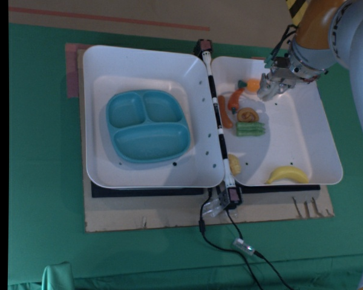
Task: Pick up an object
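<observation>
Grey metal claw (pixel 271 92) hovering just right of small orange carrot-shaped toy (pixel 235 98); fingers apparently parted, gripping nothing; yellow plastic banana (pixel 287 174) well below.

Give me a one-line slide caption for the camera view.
KUKA arm's claw hovers over toy food in the right bin; a blue divided plate sits in the left bin.

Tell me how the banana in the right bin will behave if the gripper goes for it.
The banana looks smooth and curved, so it may pivot or slip when pinched. It lies near the right bin front wall, so a push would likely slide it against that wall.
</observation>
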Robot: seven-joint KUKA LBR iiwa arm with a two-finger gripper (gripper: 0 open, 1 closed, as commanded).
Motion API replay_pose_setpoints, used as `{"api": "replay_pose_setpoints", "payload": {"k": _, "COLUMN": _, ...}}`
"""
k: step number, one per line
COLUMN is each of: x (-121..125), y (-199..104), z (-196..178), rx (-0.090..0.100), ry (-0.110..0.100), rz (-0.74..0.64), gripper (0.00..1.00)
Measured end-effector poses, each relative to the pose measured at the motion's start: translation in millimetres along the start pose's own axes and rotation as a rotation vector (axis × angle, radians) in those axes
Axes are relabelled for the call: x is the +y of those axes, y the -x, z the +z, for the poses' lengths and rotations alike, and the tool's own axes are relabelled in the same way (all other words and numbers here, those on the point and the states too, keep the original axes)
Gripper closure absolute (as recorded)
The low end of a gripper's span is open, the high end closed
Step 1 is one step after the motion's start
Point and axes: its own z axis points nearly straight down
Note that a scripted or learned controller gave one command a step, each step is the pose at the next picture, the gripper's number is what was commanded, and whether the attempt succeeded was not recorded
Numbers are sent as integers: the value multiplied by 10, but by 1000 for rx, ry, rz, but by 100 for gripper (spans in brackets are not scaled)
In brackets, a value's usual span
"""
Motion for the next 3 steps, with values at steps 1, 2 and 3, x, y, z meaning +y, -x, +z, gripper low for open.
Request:
{"api": "replay_pose_setpoints", "payload": {"k": 1, "x": 0, "y": 0, "z": 0, "rx": 0, "ry": 0, "rz": 0, "gripper": 0}}
{"api": "replay_pose_setpoints", "payload": {"k": 2, "x": 15, "y": 13, "z": -132, "rx": -3, "ry": 7, "rz": 3, "gripper": 100}}
{"api": "replay_pose_setpoints", "payload": {"k": 3, "x": 15, "y": 13, "z": -131, "rx": -3, "ry": 7, "rz": 3, "gripper": 0}}
